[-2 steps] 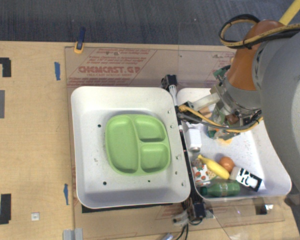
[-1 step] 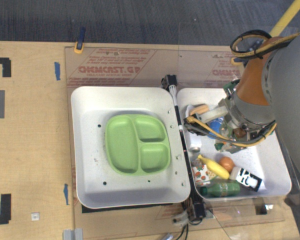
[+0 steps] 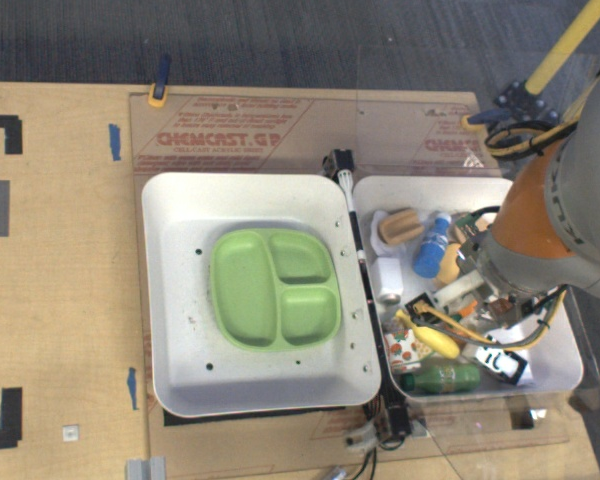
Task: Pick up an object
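Observation:
The right bin (image 3: pixel 560 363) holds a pile of small objects: a tan roll-shaped piece (image 3: pixel 400 226), a blue bottle (image 3: pixel 432 248), a white cup (image 3: pixel 389 278), a yellow banana-like piece (image 3: pixel 435 340), a green bottle (image 3: pixel 442 376) and a black-and-white item (image 3: pixel 504 362). The arm reaches down into this bin from the right, its orange band (image 3: pixel 530 223) over the bin's far right part. My gripper (image 3: pixel 467 286) sits low among the clutter, just right of the blue bottle. The wrist hides the objects under it.
The left bin (image 3: pixel 170 268) holds a light green divided plate (image 3: pixel 275 288). A black rod (image 3: pixel 345 183) lies along the seam between the bins. Yellow and black cabling (image 3: pixel 525 118) hangs behind the right bin. Cardboard and wooden bench surround both bins.

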